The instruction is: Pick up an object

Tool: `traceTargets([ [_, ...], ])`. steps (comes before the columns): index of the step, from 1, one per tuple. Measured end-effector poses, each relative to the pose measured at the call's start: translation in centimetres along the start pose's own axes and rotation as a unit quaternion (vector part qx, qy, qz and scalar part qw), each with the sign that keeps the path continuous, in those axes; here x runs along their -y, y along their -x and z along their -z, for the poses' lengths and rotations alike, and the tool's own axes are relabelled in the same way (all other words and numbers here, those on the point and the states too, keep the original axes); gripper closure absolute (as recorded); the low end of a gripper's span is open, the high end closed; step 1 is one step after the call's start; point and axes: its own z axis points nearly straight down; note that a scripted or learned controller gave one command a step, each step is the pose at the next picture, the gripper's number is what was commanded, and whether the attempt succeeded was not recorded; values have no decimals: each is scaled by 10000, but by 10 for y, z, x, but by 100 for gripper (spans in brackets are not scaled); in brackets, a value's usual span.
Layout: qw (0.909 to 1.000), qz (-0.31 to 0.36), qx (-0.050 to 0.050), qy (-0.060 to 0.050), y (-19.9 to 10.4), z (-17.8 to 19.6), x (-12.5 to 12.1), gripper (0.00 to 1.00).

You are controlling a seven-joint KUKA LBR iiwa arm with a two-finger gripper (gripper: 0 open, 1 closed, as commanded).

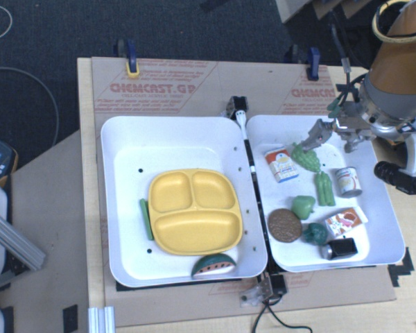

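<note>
While end effector (310,146) hangs over right bin's (385,255) far edge | touching green leafy piece (306,159) | finger state indeterminable

Single fixed camera, mounted above the bench (194,75), looking down at a slant toward the far side. Far enough back that both white bins fit whole: left bin (118,186) and right bin (381,220), side by side mid-frame. Dark floor shows beyond the far edge and to the left. The arm (399,61) enters from upper right, cropped by the frame edge.
</note>
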Motion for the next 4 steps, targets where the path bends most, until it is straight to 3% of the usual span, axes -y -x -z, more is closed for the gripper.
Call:
traceTargets([
  [1, 10000, -10, -13, -56, -9, -90, 57, 0],
  [2, 10000, -16, -12, 10, -13, -161, 100, 0],
  [3, 10000, -5, 3, 63, -13, -146, 96, 100],
  [4, 10000, 44, 6, 76, -84, -54, 32, 100],
])
